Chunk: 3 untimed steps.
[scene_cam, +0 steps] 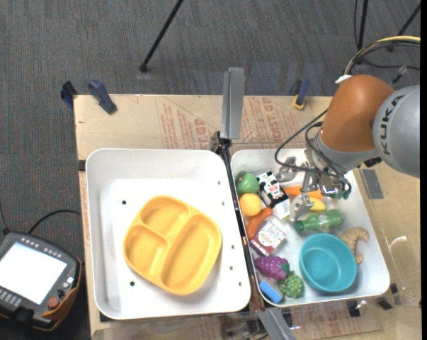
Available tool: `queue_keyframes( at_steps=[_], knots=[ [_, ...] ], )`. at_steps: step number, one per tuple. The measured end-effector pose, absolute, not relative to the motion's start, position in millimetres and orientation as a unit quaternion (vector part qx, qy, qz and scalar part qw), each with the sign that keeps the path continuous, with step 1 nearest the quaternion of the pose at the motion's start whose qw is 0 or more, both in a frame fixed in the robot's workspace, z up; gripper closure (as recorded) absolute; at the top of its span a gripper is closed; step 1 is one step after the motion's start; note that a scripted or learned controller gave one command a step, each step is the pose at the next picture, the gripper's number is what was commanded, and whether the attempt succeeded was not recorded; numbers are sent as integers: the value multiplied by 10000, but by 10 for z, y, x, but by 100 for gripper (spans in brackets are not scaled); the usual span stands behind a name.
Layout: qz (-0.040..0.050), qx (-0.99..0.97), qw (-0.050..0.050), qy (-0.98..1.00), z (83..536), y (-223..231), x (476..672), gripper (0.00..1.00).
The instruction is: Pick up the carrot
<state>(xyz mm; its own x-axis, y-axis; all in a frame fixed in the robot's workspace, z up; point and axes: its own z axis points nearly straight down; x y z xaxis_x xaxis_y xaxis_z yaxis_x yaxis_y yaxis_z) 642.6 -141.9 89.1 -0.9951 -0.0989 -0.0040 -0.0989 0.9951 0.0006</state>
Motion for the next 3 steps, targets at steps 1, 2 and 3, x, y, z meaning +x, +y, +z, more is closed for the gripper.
queue_keyframes(
  at_steps=[1,2,3],
  knots=[
    [4,60,18,10000,889,-1393,6449,0],
    [6,1127,2,9936,881,-1468,6207,0],
    [-1,1283,-10,9917,881,-1157,6344,0]
  ],
)
